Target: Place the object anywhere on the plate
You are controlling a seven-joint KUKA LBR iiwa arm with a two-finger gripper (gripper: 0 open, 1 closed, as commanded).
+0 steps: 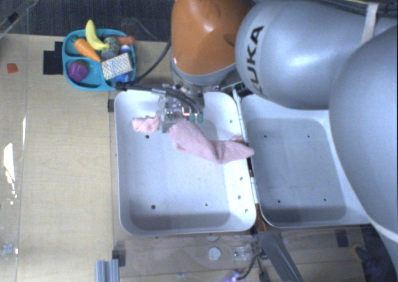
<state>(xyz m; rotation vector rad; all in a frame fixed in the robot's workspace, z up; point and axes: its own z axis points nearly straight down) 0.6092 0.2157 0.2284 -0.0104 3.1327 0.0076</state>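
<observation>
A pink cloth point(198, 141) lies across the upper part of the left white bin point(161, 206). Its left end is bunched near the bin's left wall, and its right end reaches the rim between the two bins. My gripper point(178, 112) hangs under the orange wrist band, right over the cloth's left half and touching or nearly touching it. The blue divided plate point(69, 57) sits on the bench beyond the bin's far left corner, well apart from the gripper.
The plate holds a toy banana point(94, 36), a carrot point(86, 49), a purple piece point(78, 71) and a speckled block point(117, 66). The right white bin point(298, 206) lies beside the left one. The arm's large grey body covers the upper right.
</observation>
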